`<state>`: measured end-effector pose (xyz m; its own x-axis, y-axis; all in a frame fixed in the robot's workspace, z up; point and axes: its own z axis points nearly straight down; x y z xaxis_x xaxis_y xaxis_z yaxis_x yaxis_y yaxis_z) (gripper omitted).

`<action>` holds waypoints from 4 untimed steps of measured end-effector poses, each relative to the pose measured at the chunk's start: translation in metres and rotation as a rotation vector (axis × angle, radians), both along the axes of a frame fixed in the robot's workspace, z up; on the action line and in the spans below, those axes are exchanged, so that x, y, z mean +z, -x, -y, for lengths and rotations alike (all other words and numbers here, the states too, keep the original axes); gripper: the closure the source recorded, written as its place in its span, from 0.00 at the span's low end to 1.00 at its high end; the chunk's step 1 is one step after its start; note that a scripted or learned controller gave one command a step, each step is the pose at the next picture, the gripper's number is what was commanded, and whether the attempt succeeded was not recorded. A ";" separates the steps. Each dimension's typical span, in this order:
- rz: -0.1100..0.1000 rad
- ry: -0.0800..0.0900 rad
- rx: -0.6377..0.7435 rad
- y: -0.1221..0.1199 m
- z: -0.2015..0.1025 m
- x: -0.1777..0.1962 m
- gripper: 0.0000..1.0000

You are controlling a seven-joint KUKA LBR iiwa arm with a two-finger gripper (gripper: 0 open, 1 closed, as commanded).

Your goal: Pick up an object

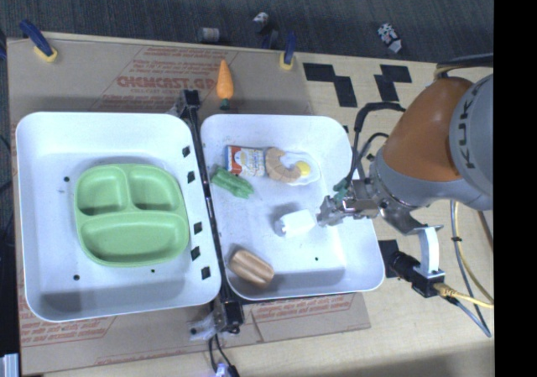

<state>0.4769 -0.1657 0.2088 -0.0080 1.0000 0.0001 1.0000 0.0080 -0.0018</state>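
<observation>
From my seat at the feed, the nearest thing in the right bin (361, 279) is a tan bread-like roll (251, 266), lying at the bin's front left corner with its long axis running left to right, tipped a little downward toward the right. Behind it, near the middle of the bin floor, I see a small white cylinder (294, 222), a marshmallow-looking piece, lying on its side with its long axis pointing roughly left-right, its right end rising slightly toward the gripper (327, 214). The gripper sits just to the right of that white piece, low over the bin floor, reaching in from the grey arm with the orange band (428, 140). I cannot tell whether the fingers are apart or together; the tips blur into the metal around them, and I see nothing clearly held between them.

Farther back, a green pod-shaped item (232, 183) lies near the left wall, its long axis slanting from upper left to lower right. Beyond it are a small orange-and-white carton (244, 160) and, touching its right side, a clear packet with a yellow and tan pastry (290, 166).

In the left bin (33, 199) rests a green divided plate (130, 213). Past both bins, an orange carrot (224, 81) lies on the cardboard, pointing away from me.
</observation>
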 end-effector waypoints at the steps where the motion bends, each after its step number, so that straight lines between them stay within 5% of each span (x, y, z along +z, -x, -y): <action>1: 0.002 0.000 -0.003 -0.097 -0.011 0.050 1.00; 2: 0.001 0.000 -0.002 -0.097 -0.011 0.050 0.00; 3: 0.001 0.001 -0.001 -0.155 0.015 -0.116 0.00; 4: 0.003 0.001 0.004 -0.156 0.015 -0.105 1.00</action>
